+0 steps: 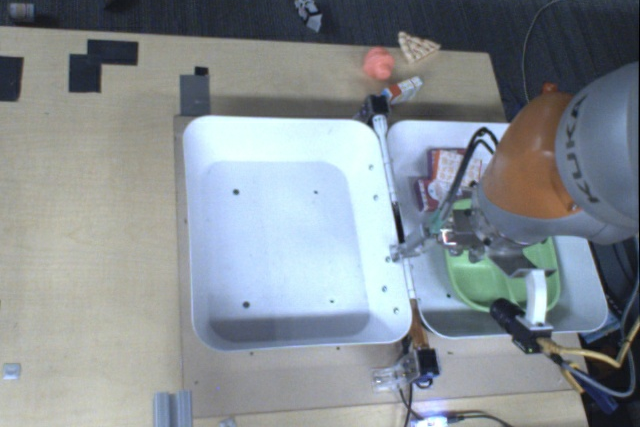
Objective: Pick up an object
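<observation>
Camera view: we see the grey arm's two-finger gripper (470,250) low in the right shallow white bin (585,310), over a green plastic object (480,285) beside a red-and-white packet (440,170). Its grip we cannot tell.

The arm (560,165) hides much of the green object (478,280) and red packet (440,173); right bin (590,300) partly covered

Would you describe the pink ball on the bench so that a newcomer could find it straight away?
Start at the right-hand white bin, under the arm, and look past its far rim onto the wooden bench. There sits the pink ball, beside a tan wedge-shaped piece and a small tube. It alone is round and pink.
</observation>
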Controlling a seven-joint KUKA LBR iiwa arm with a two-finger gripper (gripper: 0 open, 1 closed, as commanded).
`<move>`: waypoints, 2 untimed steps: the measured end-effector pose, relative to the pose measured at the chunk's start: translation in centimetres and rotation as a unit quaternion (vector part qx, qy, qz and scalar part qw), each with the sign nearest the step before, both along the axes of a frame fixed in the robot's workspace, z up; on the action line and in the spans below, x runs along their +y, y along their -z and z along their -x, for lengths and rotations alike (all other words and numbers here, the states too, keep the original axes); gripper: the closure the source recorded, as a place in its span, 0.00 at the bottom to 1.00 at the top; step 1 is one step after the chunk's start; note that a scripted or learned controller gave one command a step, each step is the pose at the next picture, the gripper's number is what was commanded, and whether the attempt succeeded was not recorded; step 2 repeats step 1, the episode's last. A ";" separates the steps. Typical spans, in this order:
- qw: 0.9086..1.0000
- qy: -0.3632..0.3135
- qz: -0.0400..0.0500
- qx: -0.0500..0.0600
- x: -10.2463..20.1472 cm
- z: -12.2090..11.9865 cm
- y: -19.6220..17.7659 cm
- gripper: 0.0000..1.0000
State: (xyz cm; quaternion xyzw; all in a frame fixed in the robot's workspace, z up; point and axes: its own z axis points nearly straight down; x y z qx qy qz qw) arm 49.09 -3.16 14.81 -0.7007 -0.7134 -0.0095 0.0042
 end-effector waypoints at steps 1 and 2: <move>1.000 -0.002 -0.006 0.000 -0.4 -0.2 1.2 0.00; 1.000 -0.002 -0.006 0.000 -0.4 -0.2 1.2 0.00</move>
